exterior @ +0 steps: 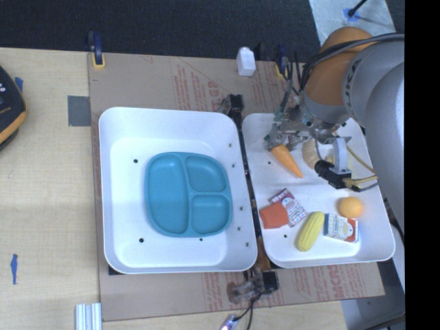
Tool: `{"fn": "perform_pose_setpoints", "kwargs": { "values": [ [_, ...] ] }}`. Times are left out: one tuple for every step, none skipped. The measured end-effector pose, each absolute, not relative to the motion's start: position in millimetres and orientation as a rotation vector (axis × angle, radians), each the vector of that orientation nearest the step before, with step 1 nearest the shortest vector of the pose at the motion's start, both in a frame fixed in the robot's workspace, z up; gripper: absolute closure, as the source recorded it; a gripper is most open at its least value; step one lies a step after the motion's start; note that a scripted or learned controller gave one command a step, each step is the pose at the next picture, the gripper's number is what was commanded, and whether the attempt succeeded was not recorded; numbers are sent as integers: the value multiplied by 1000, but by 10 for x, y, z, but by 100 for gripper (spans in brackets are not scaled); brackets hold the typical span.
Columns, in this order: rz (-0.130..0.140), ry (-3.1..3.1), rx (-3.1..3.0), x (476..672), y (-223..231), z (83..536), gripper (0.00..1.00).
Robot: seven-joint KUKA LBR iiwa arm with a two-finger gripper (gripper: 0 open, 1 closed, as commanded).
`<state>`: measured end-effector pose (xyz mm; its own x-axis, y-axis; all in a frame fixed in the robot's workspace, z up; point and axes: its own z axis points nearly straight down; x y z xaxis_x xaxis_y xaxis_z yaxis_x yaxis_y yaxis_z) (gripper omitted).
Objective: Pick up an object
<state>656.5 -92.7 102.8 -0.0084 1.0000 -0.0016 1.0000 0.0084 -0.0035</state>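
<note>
Two shallow white bins sit side by side; the two-finger gripper [278,137] hovers at the right bin's [375,253] far edge, touching the orange plastic carrot [287,161]; jaw state unclear.

Brightness: even and bright overhead, dark floor along the top.
Glare: left bin [117,184] washed near white, little surface detail.
Shadows: soft, short, beneath the arm [371,81].
Sharpness: mildly soft overall; small package print unreadable.
</note>
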Motion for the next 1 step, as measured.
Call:
{"fn": "perform_pose_setpoints", "kwargs": {
  "values": [
    [-1, -2227, -2214, 6309, -213, 1934, 100]
  ]
}}
